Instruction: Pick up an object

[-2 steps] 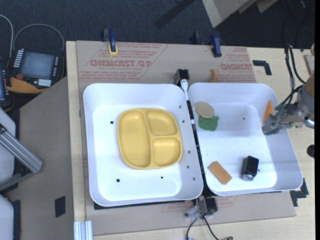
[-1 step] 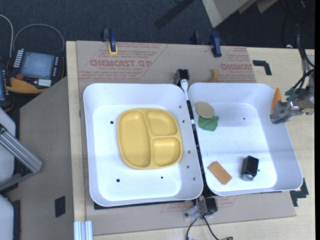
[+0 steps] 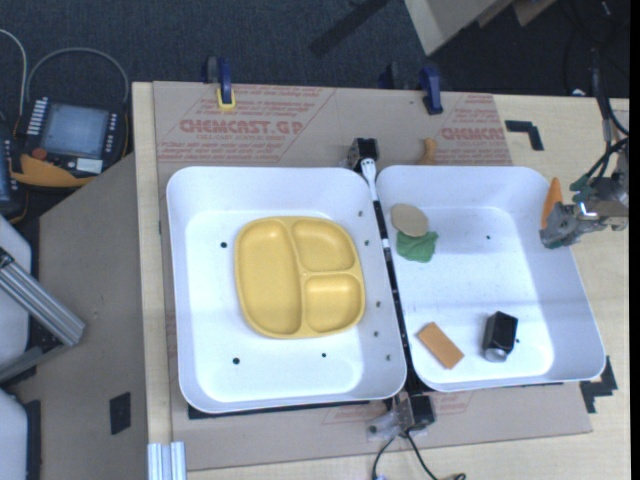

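Tool (image 3: 560, 230) at right bin (image 3: 560, 298) rim, yellow tray (image 3: 298, 276) left

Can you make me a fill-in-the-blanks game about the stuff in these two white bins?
1. The yellow divided plate lies in the ____ bin.
2. The green object touches a round ____ disc.
3. The small black object lies in the right bin, beside a flat ____ block.
4. The end effector is at the right bin's ____ edge.

Missing words: left; tan; orange; right
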You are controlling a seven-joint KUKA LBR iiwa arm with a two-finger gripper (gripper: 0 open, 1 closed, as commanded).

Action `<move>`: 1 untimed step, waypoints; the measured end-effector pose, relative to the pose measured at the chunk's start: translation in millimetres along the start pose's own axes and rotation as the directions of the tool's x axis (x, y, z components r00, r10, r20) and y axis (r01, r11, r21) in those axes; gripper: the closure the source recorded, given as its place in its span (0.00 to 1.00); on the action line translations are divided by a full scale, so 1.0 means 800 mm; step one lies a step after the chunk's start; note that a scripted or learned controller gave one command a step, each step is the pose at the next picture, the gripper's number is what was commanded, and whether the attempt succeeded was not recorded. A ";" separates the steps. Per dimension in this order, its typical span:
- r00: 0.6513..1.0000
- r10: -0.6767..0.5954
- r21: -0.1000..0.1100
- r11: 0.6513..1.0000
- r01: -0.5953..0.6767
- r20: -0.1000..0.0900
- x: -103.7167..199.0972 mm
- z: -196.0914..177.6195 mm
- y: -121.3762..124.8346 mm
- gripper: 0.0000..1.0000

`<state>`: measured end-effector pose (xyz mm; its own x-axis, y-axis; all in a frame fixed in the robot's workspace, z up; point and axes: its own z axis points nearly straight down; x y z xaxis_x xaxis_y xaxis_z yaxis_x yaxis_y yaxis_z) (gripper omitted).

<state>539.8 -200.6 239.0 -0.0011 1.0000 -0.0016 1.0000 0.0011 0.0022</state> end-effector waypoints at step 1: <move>1.000 -0.002 0.003 1.000 0.002 -0.003 0.071 0.013 0.017 1.00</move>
<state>553.6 -144.2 228.8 -0.0036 1.0000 0.0010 1.0000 0.0036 -0.0010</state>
